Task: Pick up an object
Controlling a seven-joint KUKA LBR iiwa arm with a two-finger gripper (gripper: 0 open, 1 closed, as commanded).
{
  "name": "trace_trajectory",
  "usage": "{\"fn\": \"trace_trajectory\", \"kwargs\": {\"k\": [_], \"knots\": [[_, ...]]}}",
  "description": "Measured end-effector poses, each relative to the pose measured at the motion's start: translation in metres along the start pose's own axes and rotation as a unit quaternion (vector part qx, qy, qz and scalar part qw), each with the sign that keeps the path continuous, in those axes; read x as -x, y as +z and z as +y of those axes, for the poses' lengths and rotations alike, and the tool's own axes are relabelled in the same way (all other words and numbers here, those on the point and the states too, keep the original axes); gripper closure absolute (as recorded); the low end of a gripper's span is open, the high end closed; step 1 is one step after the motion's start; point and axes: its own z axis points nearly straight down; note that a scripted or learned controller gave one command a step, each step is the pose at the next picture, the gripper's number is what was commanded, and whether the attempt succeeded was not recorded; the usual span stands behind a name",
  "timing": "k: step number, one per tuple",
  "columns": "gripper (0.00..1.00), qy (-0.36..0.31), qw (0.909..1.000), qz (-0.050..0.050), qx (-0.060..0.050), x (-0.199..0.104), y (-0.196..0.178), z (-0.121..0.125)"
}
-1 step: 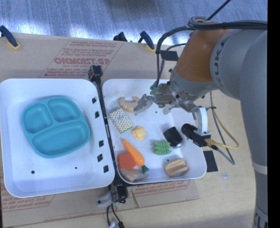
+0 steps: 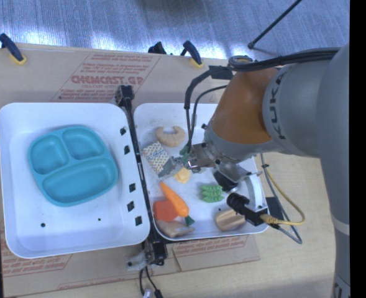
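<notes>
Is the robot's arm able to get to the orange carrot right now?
Probably yes. The carrot lies uncovered in the right bin, and the gripper hangs just above it. Only the small yellow piece sits close by, beside the carrot, not on it.

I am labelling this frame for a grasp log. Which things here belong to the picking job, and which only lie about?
For the job:
- gripper
- right bin
- carrot
- croissant
- patterned block
- yellow piece
- green piece
- bread roll

Lying about:
- left bin
- blue divided plate
- blue clamps
</notes>
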Motion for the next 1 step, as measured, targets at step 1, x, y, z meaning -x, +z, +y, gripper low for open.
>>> {"fn": "trace_trajectory", "kwargs": {"k": [1], "knots": [[0.0,-0.065,0.9979,-0.001,0.005,0.0306,0.0968,-0.0179]]}}
